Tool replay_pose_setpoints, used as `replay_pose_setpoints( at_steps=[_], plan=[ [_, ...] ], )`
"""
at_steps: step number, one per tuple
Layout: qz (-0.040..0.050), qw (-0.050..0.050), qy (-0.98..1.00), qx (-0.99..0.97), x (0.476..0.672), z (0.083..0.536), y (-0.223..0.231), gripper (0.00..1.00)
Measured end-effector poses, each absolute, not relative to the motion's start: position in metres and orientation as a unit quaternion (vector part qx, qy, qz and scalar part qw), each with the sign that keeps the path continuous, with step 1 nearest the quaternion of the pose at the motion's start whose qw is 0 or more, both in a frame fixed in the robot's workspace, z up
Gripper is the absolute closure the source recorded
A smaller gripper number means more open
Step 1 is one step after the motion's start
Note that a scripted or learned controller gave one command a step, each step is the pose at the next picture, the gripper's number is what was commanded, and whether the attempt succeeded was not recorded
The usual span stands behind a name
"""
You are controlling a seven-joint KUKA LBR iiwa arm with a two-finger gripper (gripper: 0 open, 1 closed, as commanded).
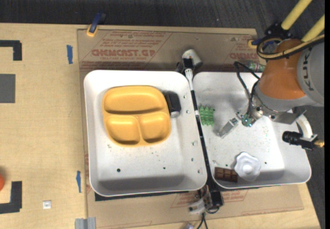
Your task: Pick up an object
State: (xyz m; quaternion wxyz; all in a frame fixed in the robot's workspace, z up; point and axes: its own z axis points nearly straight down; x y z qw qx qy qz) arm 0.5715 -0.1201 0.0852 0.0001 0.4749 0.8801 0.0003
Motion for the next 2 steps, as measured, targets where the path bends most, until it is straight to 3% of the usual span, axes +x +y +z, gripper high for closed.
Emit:
replay_pose_setpoints(
  at_steps=[1, 2],
  plan=[
    [0.0002, -0.001, 0.839, 0.544, 0.514, 0.089, -0.101, 0.0],
    [0.0009, 0.0, 0.743, 0.669, 0.48, 0.085, -0.104, 0.0]
  ],
)
